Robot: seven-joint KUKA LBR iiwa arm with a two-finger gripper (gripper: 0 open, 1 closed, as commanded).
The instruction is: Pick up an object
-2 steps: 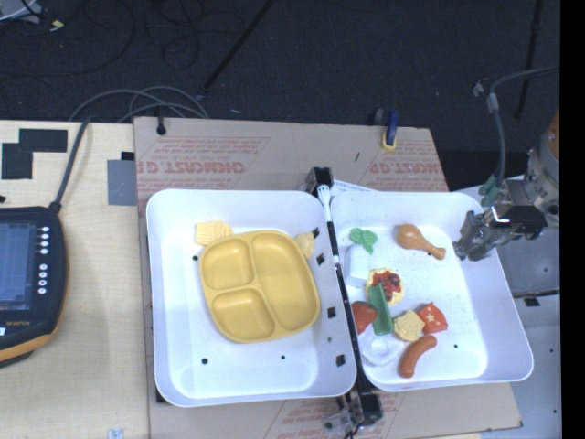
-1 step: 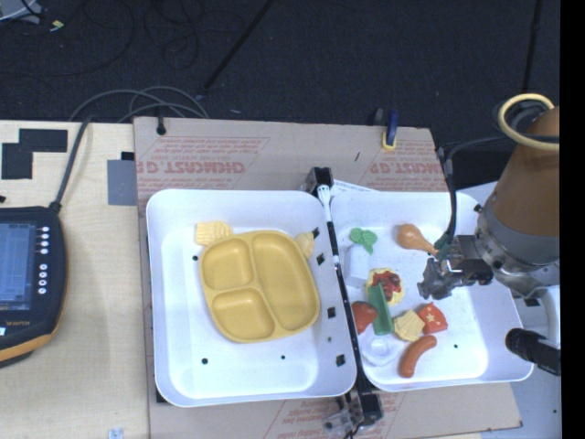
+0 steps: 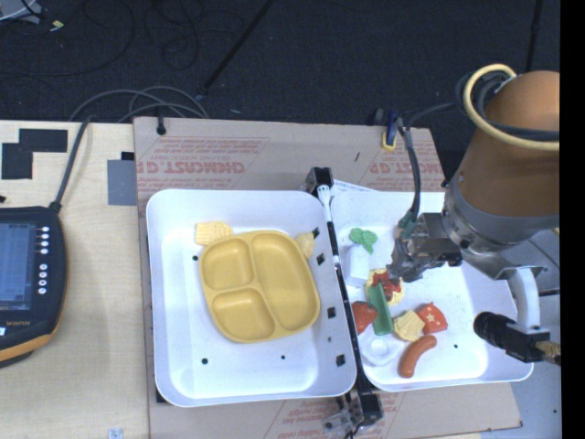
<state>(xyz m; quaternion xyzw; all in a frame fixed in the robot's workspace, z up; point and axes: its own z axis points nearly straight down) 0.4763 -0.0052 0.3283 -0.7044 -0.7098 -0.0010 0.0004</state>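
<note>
The right bin (image 3: 475, 359) holds several toy foods. Among them are a green leafy piece (image 3: 364, 239), a red and yellow piece (image 3: 387, 285), a green stick (image 3: 379, 311), a red round piece (image 3: 363, 316), a yellow wedge (image 3: 409, 326), a red piece (image 3: 432, 316) and a sausage (image 3: 416, 355). My gripper (image 3: 402, 265) hangs low over the middle of this bin, its tip just above the red and yellow piece. Nothing shows clearly in its grasp.
The left bin (image 3: 183, 373) carries a yellow divided plate (image 3: 259, 284), with a yellow waffle piece (image 3: 212, 233) at its upper left corner. A black clamp (image 3: 322, 183) joins the bins. A teach pendant (image 3: 23, 277) lies at the far left.
</note>
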